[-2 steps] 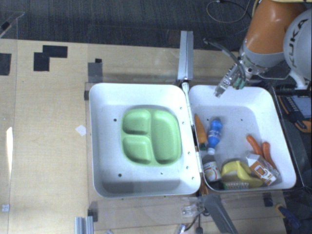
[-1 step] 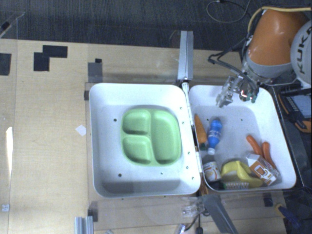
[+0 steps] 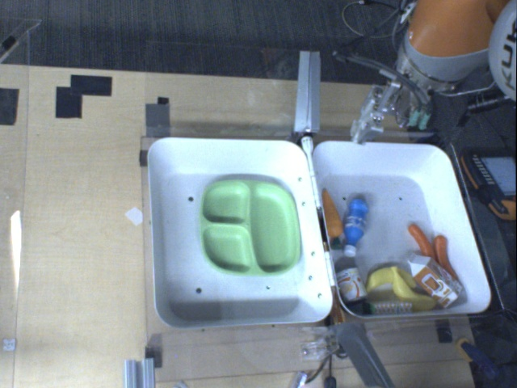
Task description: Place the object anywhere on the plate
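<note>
A green plate (image 3: 249, 225) with three compartments lies in the middle of the left white bin (image 3: 174, 297), with nothing on it. The right bin (image 3: 452, 184) holds the loose objects: a blue bottle (image 3: 354, 220), an orange carrot-shaped piece (image 3: 331, 214) against the left wall, two more orange pieces (image 3: 430, 246) at the right, a yellow object (image 3: 393, 283), a small brown-and-white box (image 3: 435, 282) and a small can (image 3: 349, 282). My gripper (image 3: 378, 113) hangs over the back rim of the right bin, open, with nothing between its fingers.
A metal divider post (image 3: 306, 95) stands at the back between the two bins. Cables (image 3: 376, 14) run behind the arm at the top right. Bare wooden bench (image 3: 73, 217) stretches to the left of the bins.
</note>
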Controlling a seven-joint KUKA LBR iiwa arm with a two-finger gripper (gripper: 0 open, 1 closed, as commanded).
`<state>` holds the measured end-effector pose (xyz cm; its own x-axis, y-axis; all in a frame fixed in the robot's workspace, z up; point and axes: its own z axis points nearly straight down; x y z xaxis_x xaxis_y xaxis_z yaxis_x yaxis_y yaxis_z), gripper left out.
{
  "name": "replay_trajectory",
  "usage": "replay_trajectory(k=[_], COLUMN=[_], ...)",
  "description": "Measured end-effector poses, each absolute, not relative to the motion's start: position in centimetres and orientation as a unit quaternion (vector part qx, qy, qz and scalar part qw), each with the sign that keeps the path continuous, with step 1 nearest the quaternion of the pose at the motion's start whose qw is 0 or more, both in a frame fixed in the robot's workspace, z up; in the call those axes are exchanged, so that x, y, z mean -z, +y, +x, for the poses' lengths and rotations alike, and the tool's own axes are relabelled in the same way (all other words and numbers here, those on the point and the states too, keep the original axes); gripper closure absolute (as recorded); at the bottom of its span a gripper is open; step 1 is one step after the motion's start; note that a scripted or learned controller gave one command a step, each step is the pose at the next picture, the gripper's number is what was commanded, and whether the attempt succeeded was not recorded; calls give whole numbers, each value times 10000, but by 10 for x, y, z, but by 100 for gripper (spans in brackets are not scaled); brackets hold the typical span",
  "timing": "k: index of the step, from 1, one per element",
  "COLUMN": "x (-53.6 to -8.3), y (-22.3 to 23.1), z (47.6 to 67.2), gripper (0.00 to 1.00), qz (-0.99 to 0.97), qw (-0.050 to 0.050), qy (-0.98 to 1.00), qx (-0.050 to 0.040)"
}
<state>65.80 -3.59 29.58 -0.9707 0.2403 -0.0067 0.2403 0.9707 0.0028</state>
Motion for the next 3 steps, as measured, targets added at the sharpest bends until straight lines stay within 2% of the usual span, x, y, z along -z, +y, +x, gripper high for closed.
replay_trajectory(k=[1,2,3], x=[-254,-209,-211], y=[46,14,-25], z=[641,648,640], gripper=[100,100,100], qz=[1433,3165,1764], qw=[12,11,18], qy=[9897,9486,9843], qx=[-10,-4,-6])
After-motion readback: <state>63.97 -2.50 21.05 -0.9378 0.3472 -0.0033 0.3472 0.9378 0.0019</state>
